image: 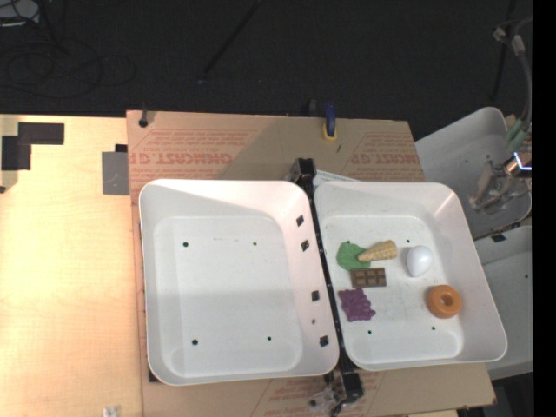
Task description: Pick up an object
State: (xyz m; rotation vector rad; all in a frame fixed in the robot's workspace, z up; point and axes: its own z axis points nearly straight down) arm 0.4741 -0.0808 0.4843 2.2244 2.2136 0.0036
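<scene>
The table (61,276) is bare pale wood on its left side; a cardboard sheet (261,150) covers the rest and carries both bins. The left bin (226,191) has only small dark dots on its floor; black clips (305,170) join it to the right bin (391,195) along their shared edge.

Every candidate for the pick lies in the right bin, in its middle band. Nearest the shared edge is a green piece (348,255), touching a yellow cone (379,252) whose long axis runs roughly left to right, tip toward the green piece; just below them lies a brown bar (368,277), flat and also lengthwise left to right; below that, a purple clump (355,304). Further right sits a white ball (420,261), just beside the cone's wide end but seemingly apart from it; then an orange ring (444,301), alone, toward the bin's right wall.

Since the arm enters from the right (per the rig), the ring and ball would likely be met first; the ring looks the easiest target, with clear floor all round it. The left cluster is crowded, so a descent there could nudge neighbours; the ball may roll.

Beyond the bin's far-right corner some metal parts (499,188) are too blurred to identify.
</scene>
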